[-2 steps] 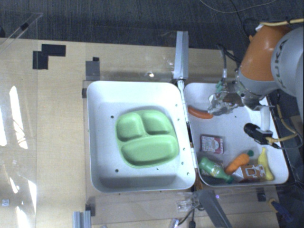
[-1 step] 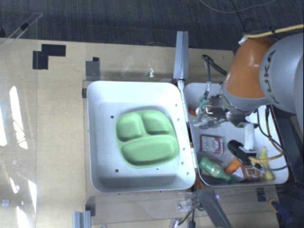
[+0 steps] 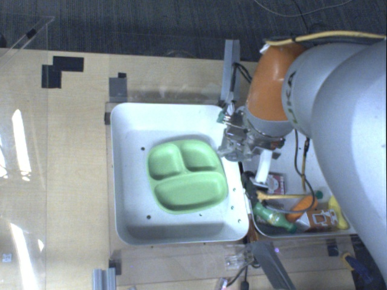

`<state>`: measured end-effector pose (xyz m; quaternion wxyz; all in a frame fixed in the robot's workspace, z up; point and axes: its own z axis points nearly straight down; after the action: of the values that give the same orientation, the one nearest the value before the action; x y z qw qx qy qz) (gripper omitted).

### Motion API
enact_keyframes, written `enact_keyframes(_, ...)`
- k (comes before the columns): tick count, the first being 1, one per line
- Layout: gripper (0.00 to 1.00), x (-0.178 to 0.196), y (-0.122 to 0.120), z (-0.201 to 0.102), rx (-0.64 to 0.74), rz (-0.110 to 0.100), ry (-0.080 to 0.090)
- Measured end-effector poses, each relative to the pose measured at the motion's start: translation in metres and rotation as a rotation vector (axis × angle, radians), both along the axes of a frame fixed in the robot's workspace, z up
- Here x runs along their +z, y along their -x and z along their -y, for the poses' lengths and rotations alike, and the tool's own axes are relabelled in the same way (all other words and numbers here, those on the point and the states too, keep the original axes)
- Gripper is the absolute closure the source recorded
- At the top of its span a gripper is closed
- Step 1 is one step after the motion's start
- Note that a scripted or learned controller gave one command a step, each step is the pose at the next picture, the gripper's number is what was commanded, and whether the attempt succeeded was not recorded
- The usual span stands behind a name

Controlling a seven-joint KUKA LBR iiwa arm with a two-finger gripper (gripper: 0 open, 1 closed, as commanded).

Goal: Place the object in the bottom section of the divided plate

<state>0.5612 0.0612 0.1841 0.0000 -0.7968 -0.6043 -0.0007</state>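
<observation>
A light green divided plate (image 3: 187, 175) lies in the left white bin (image 3: 130, 162), with two small sections at the top and one large bottom section (image 3: 191, 192) that has nothing in it. My gripper (image 3: 233, 146) hangs at the plate's upper right corner, over the wall between the two bins. The grey arm with its orange band (image 3: 272, 83) covers most of the right bin. Loose objects lie in the right bin: a green bottle (image 3: 273, 216), an orange piece (image 3: 300, 205), and a red and white packet (image 3: 277, 182).
The right bin (image 3: 284, 231) is crowded with small items, including a yellow one (image 3: 336, 213) at its right. Metal posts (image 3: 230, 59) stand behind the bins. A clear panel covers the bench at the left.
</observation>
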Motion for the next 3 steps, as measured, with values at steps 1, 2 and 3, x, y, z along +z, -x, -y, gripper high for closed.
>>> enact_keyframes(1,1.0,0.023,0.008,-0.044,0.086,0.002,0.0)
enact_keyframes(2,1.0,0.04,0.017,-0.002,0.169,0.003,0.001)
enact_keyframes(3,1.0,0.064,-0.07,-0.024,0.349,0.005,0.002)
